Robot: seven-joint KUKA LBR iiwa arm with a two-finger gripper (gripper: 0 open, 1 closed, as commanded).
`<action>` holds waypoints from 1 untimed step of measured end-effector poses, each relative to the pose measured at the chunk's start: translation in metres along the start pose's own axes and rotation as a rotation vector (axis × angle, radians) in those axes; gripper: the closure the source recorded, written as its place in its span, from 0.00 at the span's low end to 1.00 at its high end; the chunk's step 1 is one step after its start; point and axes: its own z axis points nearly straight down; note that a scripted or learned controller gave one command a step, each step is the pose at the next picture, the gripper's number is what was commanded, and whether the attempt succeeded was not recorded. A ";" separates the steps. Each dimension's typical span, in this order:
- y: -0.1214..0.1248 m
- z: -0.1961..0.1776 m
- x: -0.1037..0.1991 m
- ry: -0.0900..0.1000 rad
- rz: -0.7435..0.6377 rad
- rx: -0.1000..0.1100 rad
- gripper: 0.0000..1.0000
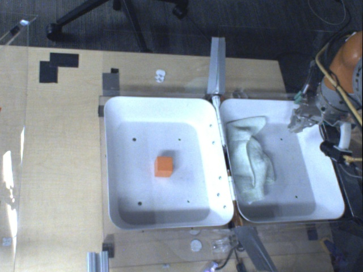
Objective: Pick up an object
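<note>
A small orange cube (164, 166) lies on the floor of the left bin (122, 152), near its middle. A crumpled white cloth (249, 157) lies along the left side of the right bin (300, 203). My gripper (299, 121) hangs over the right bin's upper right corner, well to the right of the cloth and far from the cube. Nothing shows between its fingers.
A grey metal post (216, 67) stands behind the seam between the two bins. The arm's orange band (343, 61) and cables sit at the right edge. Black chair legs (122, 4) spread on the dark floor beyond the bench.
</note>
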 end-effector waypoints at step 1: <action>0.035 -0.061 0.028 0.000 0.128 -0.002 1.00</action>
